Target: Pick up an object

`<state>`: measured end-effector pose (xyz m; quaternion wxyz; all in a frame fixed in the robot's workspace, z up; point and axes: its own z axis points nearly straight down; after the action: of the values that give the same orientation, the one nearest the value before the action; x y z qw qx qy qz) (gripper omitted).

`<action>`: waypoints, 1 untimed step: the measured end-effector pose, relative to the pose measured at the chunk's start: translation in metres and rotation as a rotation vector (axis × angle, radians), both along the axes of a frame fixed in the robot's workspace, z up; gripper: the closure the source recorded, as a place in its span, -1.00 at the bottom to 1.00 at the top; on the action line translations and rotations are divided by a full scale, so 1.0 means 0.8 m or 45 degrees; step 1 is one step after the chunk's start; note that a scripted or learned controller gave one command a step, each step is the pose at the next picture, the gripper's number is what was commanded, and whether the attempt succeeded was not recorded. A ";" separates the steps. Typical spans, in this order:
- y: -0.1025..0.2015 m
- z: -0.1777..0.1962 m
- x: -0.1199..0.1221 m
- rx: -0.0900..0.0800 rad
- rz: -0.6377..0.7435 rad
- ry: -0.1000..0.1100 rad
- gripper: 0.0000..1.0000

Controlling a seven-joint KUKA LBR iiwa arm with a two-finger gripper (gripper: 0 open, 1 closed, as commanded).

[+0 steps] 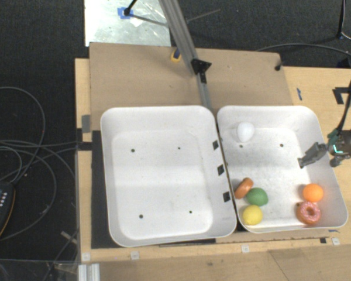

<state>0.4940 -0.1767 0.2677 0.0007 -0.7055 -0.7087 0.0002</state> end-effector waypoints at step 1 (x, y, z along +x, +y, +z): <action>0.000 0.002 0.001 -0.001 -0.002 -0.004 -1.00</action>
<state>0.4947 -0.1766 0.2692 -0.0007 -0.7060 -0.7082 -0.0007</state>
